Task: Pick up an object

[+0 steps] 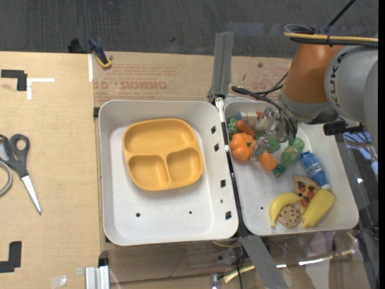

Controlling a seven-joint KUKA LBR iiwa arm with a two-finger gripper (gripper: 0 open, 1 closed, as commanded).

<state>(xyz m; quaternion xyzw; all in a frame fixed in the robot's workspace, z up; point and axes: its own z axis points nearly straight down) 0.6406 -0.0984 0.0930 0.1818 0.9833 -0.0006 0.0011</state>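
Reaching down into the right bin (337,218), my gripper (269,134) sits among the toys at its back, beside the orange pumpkin (242,146) and the green bottle (289,155), whose long axis slants toward the near left. How my grip stands I cannot tell. The left bin (114,179) holds a yellow divided plate (162,153); scissors (21,167) lie on the bench.

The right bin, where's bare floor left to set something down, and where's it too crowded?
In the right bin, bare floor lies between the banana and the orange pumpkin, by the left wall. The gripper works the crowded upper pile. The left bin has room below the yellow tray.
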